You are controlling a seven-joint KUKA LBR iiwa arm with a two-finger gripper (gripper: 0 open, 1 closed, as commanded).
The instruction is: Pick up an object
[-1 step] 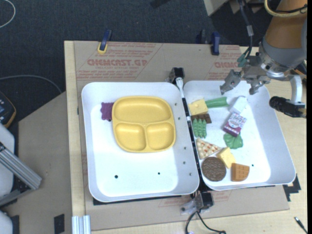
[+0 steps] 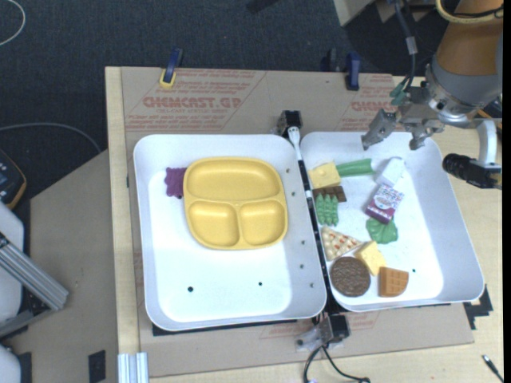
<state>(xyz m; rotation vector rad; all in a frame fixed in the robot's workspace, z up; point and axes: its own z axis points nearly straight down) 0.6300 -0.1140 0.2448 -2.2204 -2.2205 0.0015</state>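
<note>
My gripper [image 2: 397,135] hangs open over the back of the right bin [image 2: 459,238], its two grey fingers spread with nothing between them. Below it lie several toy foods: a white and purple packet [image 2: 386,191], a green stick [image 2: 354,167], a yellow cheese block [image 2: 324,174], a green ridged piece [image 2: 326,210], a green leafy piece [image 2: 382,230], a pizza slice [image 2: 339,241], a brown cookie [image 2: 350,276], a yellow wedge [image 2: 370,256] and an orange waffle piece [image 2: 392,281].
The left bin [image 2: 223,294] holds a yellow three-compartment plate [image 2: 235,200] with a purple piece [image 2: 173,181] at its left edge. A black clamp [image 2: 290,121] sits at the back between the bins. The arm's orange band [image 2: 471,22] rises at the upper right.
</note>
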